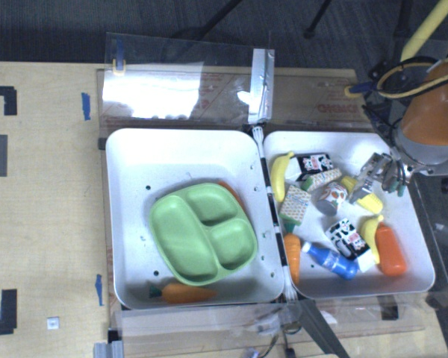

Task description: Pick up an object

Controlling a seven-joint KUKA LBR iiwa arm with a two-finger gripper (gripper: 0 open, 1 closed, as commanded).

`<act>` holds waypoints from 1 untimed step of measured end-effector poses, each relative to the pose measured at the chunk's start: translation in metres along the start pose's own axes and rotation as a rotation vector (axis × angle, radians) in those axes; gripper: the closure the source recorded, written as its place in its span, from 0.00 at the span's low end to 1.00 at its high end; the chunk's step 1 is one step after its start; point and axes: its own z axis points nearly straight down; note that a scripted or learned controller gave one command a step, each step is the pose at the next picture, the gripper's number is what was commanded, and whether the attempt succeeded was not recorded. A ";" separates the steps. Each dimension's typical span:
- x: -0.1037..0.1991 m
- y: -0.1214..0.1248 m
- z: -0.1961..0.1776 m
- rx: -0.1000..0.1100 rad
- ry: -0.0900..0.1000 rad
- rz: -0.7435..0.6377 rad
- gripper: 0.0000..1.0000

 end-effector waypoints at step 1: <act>-0.007 0.044 -0.126 0.005 0.007 0.086 1.00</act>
